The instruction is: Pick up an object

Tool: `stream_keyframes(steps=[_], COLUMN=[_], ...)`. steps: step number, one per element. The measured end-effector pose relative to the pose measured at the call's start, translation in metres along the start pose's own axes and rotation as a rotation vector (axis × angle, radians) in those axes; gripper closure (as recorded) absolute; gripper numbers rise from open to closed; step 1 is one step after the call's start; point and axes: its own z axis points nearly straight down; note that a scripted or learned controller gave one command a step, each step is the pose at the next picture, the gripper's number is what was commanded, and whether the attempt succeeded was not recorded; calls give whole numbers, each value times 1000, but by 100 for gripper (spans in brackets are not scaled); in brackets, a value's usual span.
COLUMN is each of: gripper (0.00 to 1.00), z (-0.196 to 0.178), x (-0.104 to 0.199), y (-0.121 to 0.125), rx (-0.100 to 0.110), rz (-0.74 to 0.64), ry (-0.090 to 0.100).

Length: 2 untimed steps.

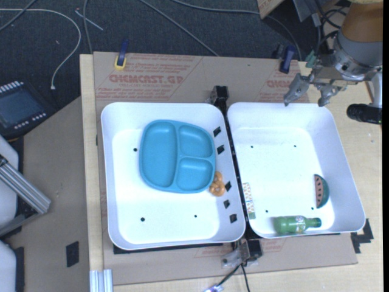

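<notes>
Camera view
Left bin (115,163): shallow, white, holding a blue divided plate (177,156) that lies flat in its upper middle part.
Beside the plate: a small orange-tan item (217,186) touches the plate's lower right corner, close to the bin's right wall; what it is cannot be told.
Right bin (285,117): shallow, white, set just beside the left bin along a dark seam with black clips.
Right bin contents: a green bottle (294,224) lies on its side against the near wall, cap toward the right; a watermelon slice (320,191) lies near the right wall, apart from the bottle.
Gripper (309,96): above the far right corner of the right bin, over its rim, fingers spread apart with nothing between them.
Arm: grey wrist with an orange band, reaching in from the upper right.
Open room, right bin: the whole middle and far floor is bare; both items sit near walls.
Open room, left bin: bare floor along the left and near sides of the plate.
Bench (182,72): cardboard sheet under both bins, blue clamps at its far edge.
</notes>
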Motion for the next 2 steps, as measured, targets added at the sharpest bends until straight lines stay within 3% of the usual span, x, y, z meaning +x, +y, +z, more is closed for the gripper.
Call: stream_keyframes(steps=[1, 2], gripper=[0, 0], z=[-8, 55], x=[0, 2], y=[2, 1], rx=[-13, -8], rz=[-3, -2], ry=[-2, -1])
